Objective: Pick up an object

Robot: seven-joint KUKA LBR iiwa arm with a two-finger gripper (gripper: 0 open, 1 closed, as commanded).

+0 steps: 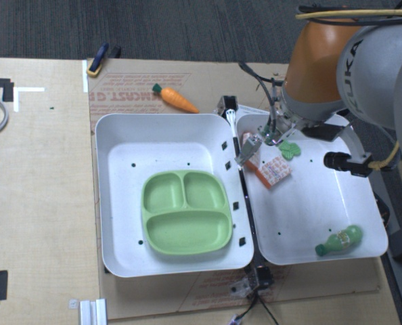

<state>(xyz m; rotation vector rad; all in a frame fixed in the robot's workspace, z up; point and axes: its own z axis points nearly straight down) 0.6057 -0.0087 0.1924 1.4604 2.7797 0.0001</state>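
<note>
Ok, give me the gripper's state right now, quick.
Gripper: low in the right bin, near the left wall; whether it is open or shut cannot be told.

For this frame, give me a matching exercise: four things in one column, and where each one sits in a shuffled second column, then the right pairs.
Things:
1. green divided plate
2. toy carrot
3. green bottle
4. gripper

Places:
A. near front corner of the right bin
B. on the cardboard behind the bins
C. inside the left bin
D. at the rear left of the right bin, beside a red and white box

Pairs: 1-C, 2-B, 3-A, 4-D
</note>
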